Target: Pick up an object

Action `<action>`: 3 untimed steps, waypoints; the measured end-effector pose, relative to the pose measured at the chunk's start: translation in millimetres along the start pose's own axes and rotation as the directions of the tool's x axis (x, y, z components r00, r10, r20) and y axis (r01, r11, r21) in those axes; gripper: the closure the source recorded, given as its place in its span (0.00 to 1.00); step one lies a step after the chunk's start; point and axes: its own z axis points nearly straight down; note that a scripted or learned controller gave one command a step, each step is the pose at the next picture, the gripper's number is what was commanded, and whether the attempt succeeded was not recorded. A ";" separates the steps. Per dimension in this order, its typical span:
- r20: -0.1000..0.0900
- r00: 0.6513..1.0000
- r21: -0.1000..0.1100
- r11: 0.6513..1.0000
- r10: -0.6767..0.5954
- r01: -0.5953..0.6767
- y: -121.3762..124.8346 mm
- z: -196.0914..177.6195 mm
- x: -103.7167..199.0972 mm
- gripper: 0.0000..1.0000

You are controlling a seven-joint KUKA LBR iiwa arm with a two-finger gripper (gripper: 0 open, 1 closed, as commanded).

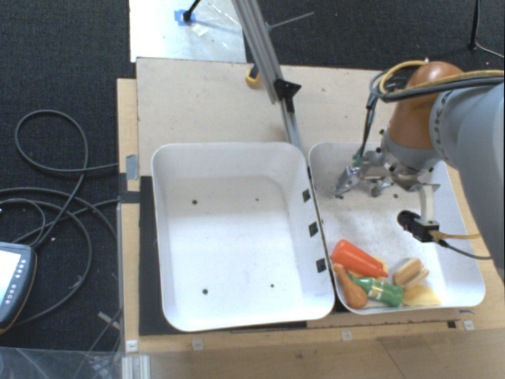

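My gripper (361, 186) hangs over the far part of the right bin (465, 235), its fingers spread open with nothing between them. Several toy foods lie in that bin's near corner, well below the gripper: a red-orange carrot-like piece (357, 257), a smaller orange piece (352, 289), a green piece (382, 292), a hot-dog bun (409, 272) and a pale yellow piece (422, 295). The grey arm with its orange band (418, 105) hides the bin's far right side.
The left bin (166, 235) stands beside the right one; their walls meet at a shared edge with black markers (313, 227). A grey pole (264, 46) slants across the bench behind the bins. A black cable plug (412, 224) hangs off the arm over the right bin.
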 end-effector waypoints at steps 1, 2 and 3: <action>0.000 1.000 -0.007 1.000 0.000 0.000 2.2 -14.3 -0.4 1.00; 0.002 1.000 -0.012 1.000 0.001 -0.001 7.2 -76.9 -7.5 1.00; 0.002 1.000 -0.010 1.000 -0.004 0.004 13.0 -122.3 -6.4 1.00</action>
